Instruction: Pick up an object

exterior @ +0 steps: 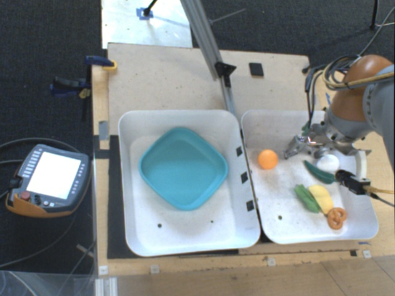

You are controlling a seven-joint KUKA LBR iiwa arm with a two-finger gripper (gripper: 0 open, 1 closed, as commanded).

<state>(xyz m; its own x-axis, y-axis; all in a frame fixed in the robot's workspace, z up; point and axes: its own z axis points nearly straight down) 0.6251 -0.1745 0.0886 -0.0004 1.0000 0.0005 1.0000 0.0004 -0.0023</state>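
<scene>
Orange ball is the likeliest pick, sitting alone at nine o'clock in the right bin, well apart from everything else. Going down in size: the bench, then the left bin with a big teal square dish lying flat in its middle, then the right bin with the arm's grey wrist and orange band hanging over its two o'clock corner. The gripper reaches toward the bin's centre, fingers spread, nothing between them, and the ball lies just beside it at about eight o'clock.

Smaller stuff crowds the five o'clock corner: a dark green pod, a white egg-like piece by the wrist, a yellow piece touching a green one, and a little orange pretzel.

To do this well, it looks best to centre the spread fingers over the ball, come straight down, and close across its widest part; a glancing touch would probably send it rolling.
</scene>
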